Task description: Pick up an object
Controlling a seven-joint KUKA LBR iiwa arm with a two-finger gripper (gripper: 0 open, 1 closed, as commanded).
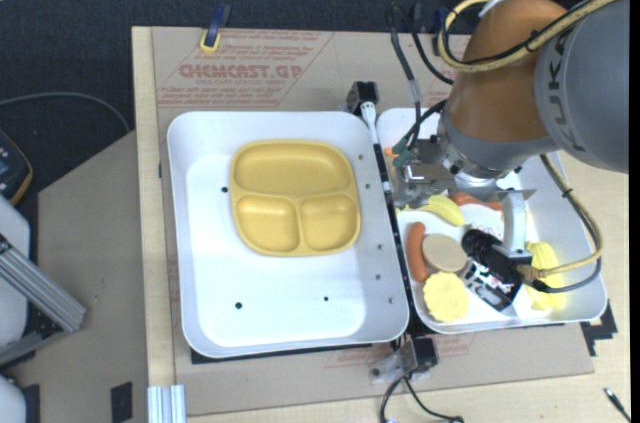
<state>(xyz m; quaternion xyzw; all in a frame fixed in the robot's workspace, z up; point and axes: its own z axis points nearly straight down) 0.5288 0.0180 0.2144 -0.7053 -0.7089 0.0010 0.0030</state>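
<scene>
Camera view: gripper (425, 176) hangs over the right bin (565, 216), banana (440, 208) at its six o'clock, the likely target; its grip state can't be told.

gripper (418, 176): over the right bin (585, 241), at its view-left wall
banana (440, 209): just below the gripper in view
sausage (416, 251): past the banana
yellow plate (295, 196): view-left of the gripper, in the left bin (200, 241)

Reference for you: the left white bin (205, 251). A yellow divided plate (296, 196) lies flat in its far half. Brown printed board (250, 66) lies under the bin. A blue-and-yellow clamp (212, 31) sits beyond its far-left corner.
</scene>
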